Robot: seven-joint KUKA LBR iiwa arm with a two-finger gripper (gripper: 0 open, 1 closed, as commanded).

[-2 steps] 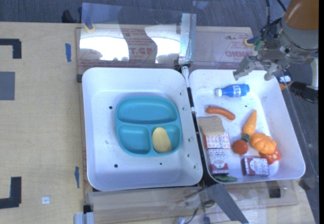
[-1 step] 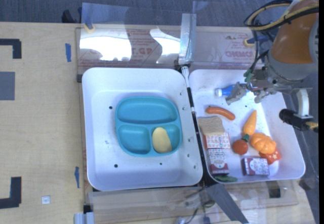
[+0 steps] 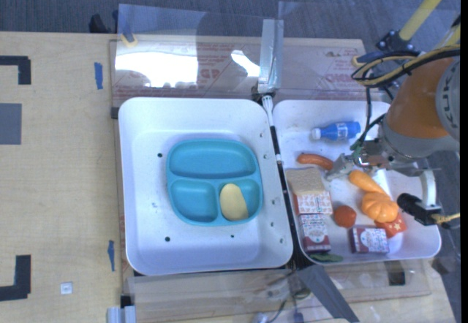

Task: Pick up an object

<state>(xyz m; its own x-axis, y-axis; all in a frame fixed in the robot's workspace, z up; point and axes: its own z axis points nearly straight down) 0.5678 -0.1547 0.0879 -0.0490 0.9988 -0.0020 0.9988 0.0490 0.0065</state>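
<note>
The tool [image 3: 342, 165] sits low in the right bin [image 3: 431, 245], toward the middle right of the frame, its metal tip between the sausage [image 3: 316, 161] and the carrot [image 3: 363, 182]; whether it is spread or pressed together I cannot tell, and nothing is visibly pinched. No object is lifted yet, so the step in hand looks like closing in on a pick. The carrot lies just beside the tip, and the small pumpkin [image 3: 379, 207] touches the carrot's lower end, so a clean grasp likely calls for straddling one item only, across its narrow width, clear of its neighbours. Further out in the same bin lie a blue bottle [image 3: 336, 131] near the upper wall, a cracker-like slab [image 3: 306, 181], two small cartons [image 3: 314, 219], a tomato [image 3: 344, 217] and a dark red packet [image 3: 368, 240]. The left bin [image 3: 139, 190] holds a blue divided tray [image 3: 197, 161] with a yellow potato-like piece [image 3: 233, 202] in its lower right compartment. Both bins rest on the bench [image 3: 51, 168].
</note>
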